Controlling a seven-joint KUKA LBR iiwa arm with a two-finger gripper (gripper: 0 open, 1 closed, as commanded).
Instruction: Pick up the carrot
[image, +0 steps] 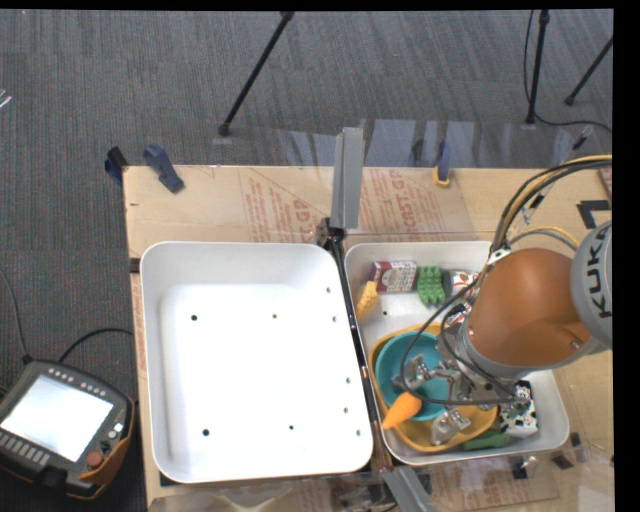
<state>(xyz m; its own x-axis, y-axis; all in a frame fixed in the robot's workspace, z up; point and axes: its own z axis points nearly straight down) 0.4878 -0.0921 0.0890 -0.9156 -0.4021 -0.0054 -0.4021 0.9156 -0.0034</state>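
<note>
The carrot (403, 408) is a short orange cone lying on the front-left rim of a yellow dish (383, 352) in the right bin (556, 436). A teal bowl (404, 362) sits inside that dish. My gripper (432, 400) hangs over the dish just right of the carrot, below the arm's orange band. Its two silver fingers (418, 374) stand apart, one behind the carrot and one in front of it, with the carrot's thick end near the gap. The gripper is open and nothing is held between the fingers.
The right bin also holds a yellow piece (368, 298), a small printed box (395, 275), a green block (431, 285), a can (462, 281) and a green item (488, 441). The left bin (160, 300) lies beside it. A tablet (55, 420) sits at the lower left.
</note>
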